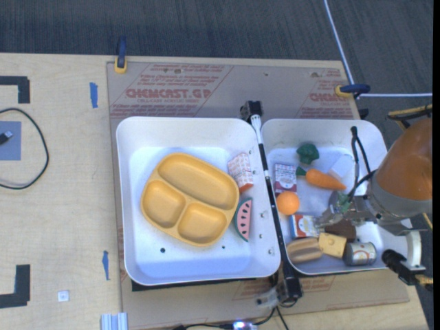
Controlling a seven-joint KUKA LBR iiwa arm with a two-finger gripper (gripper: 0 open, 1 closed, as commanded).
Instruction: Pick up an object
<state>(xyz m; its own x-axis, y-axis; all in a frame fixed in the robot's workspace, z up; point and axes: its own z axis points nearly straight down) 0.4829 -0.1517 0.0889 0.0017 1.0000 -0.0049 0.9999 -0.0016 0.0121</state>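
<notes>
grey orange-banded arm (405,177) reaches low into right white bin (375,135) | jaws (342,210) near orange carrot (323,179) | we cannot tell their state

Fixed overhead camera, slanting down on both bins (130,184)

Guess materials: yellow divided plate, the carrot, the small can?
Yellow divided plate: likely moulded plastic, matte, uniform colour with soft rounded compartment ridges. Carrot: probably toy plastic or rubber, flat orange with a smooth look. Small can: seems metal, or a metallic-finish toy, from its grey sheen; too small to be sure.
</notes>
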